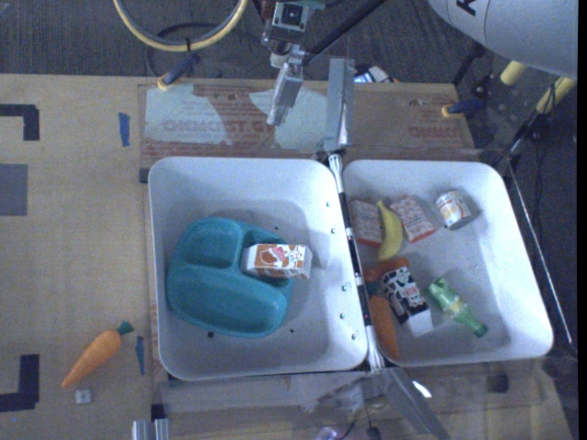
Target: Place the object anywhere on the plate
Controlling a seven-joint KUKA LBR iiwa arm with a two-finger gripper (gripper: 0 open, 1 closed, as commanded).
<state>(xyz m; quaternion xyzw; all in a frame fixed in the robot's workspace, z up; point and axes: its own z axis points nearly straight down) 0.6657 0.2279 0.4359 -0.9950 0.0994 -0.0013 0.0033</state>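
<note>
camera view shows the little juice box (276, 260) lying on the teal plate (220, 291) in the left bin (183, 186), while the claw (281, 99) hangs released and holding nothing above the surface behind the bins.

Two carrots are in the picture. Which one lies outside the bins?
The carrot with green top lies on the bench left of the left bin. The other carrot lies in the right bin.
</note>
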